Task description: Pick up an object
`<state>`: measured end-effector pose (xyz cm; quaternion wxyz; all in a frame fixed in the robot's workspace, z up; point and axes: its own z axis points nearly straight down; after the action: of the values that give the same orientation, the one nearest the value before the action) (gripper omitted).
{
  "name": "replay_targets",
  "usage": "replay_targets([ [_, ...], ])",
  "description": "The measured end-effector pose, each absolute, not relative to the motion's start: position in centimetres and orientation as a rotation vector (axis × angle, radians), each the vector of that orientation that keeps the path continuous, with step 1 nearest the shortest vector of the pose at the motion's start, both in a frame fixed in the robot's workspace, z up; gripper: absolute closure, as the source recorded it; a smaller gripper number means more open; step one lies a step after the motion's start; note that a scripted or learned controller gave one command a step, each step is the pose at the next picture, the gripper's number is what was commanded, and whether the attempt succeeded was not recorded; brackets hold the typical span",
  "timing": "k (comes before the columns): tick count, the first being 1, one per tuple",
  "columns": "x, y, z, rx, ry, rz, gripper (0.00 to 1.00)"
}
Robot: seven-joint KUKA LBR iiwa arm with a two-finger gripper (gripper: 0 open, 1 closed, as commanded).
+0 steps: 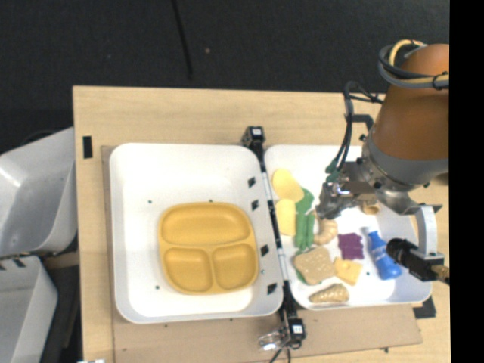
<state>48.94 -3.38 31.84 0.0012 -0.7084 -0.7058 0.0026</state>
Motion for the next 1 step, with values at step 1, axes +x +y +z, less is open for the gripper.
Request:
replay_targets([
  [1,48.94,0.69,24.88,-2.214,-2.224,0.005,1.00],
])
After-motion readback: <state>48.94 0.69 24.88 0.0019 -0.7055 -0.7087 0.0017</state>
